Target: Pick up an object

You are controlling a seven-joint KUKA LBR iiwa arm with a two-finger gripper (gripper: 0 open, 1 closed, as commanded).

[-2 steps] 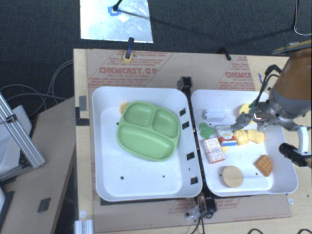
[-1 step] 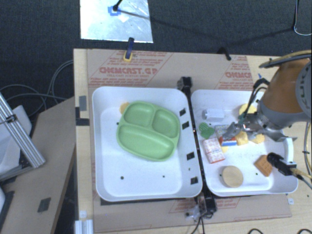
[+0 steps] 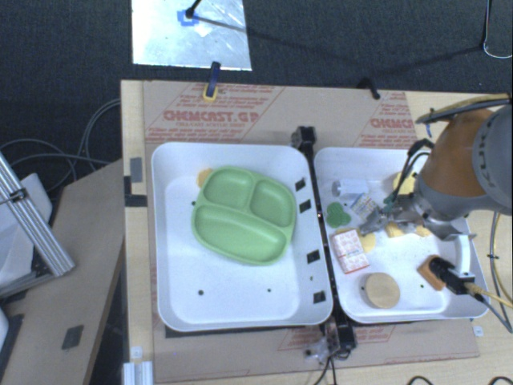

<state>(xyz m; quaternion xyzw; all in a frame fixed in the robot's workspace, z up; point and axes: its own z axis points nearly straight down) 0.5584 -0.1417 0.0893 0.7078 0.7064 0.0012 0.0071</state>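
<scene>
My gripper (image 3: 373,217) is low inside the right bin (image 3: 401,315), at the end of the grey and orange arm (image 3: 457,167) that comes in from the right. It hovers over a cluster of small items: a green piece (image 3: 338,213) to its left, a white and grey object (image 3: 350,188) behind it, and a yellow piece (image 3: 397,231) on its right. A red and white box (image 3: 349,249) lies just in front of it. Nothing can be seen held in the gripper.
A tan round disc (image 3: 382,289) and a brown block (image 3: 434,272) lie near the right bin's front. The left bin (image 3: 184,295) holds a green divided plate (image 3: 244,213) with a yellow item (image 3: 204,176) behind it. A black divider (image 3: 314,215) runs between the bins.
</scene>
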